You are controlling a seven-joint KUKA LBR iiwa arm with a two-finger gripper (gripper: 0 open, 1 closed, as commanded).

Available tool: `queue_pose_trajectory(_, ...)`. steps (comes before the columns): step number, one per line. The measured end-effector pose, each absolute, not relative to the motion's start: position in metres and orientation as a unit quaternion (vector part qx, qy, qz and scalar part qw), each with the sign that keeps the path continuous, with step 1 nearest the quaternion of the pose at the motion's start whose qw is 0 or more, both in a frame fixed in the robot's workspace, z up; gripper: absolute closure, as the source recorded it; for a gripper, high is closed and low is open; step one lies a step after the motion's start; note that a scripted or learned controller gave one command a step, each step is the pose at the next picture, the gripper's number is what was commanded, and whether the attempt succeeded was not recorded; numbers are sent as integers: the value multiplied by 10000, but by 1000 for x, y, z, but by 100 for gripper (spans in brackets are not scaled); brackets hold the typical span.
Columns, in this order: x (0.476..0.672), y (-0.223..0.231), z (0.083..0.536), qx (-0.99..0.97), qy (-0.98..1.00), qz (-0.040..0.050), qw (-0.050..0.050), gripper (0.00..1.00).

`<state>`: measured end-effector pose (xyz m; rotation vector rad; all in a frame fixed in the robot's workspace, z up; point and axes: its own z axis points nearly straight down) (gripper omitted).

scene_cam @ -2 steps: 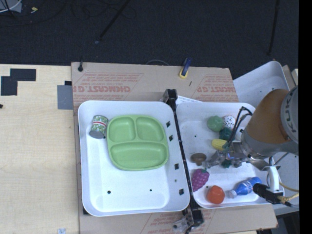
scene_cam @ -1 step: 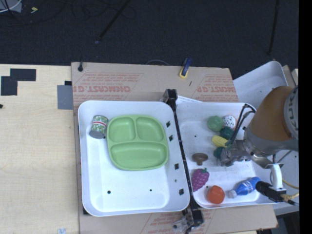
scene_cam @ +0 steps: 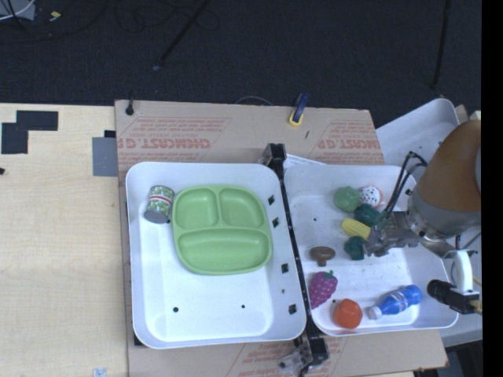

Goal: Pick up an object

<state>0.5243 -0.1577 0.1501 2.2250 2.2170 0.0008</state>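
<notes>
I've got the gripper [scene_cam: 376, 242] low in the right bin [scene_cam: 393, 191], at three o'clock from the divider, crowding a dark green toy [scene_cam: 355, 247] beside the yellow piece [scene_cam: 354, 228]. Whether the jaws are open or closed, I cannot tell.

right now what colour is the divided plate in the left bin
Light green, seen in the camera view: divided plate.
</notes>
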Motion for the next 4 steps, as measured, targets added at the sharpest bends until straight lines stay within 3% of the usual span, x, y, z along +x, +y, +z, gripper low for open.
queue_pose_trajectory(2,518,-160,229,7072,7071,5,5,100)
queue_pose_trajectory(4,584,-79,229,7059,7083,3,-6,100)
